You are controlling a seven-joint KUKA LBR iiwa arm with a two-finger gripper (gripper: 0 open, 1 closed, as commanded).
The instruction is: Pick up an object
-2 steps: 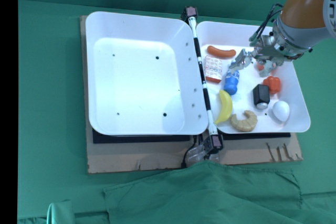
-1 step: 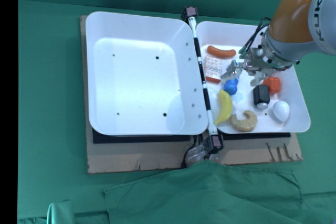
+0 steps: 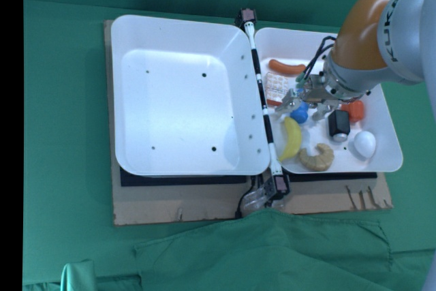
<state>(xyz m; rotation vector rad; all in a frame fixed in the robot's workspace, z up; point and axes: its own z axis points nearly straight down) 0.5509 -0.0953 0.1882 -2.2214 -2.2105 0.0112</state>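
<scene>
**binwatcher:** So the gripper (image 3: pixel 304 105) is down in the right bin (image 3: pixel 388 140), fingers spread apart, nothing pinched between them. The blue object (image 3: pixel 299 112) sits right under the fingertips, touching or nearly so, can't tell which.

**gearhead22:** What's crowding it?

**binwatcher:** Plenty. The banana (image 3: pixel 293 138) is just below the blue thing, practically against it. A croissant (image 3: pixel 317 158) lies further below the gripper. Just to its right there's a black block (image 3: pixel 338 123), an orange-red thing (image 3: pixel 355 110) half hidden behind the wrist, and a white egg (image 3: pixel 364 144) beyond those. Above the gripper is a sausage (image 3: pixel 286 67), and a waffle-looking piece (image 3: pixel 276 84) sits just up and left.

**gearhead22:** And the other side?

**binwatcher:** The left bin (image 3: pixel 136 37) is well off to the left, past the black-and-white divider bar (image 3: pixel 262 88).
</scene>
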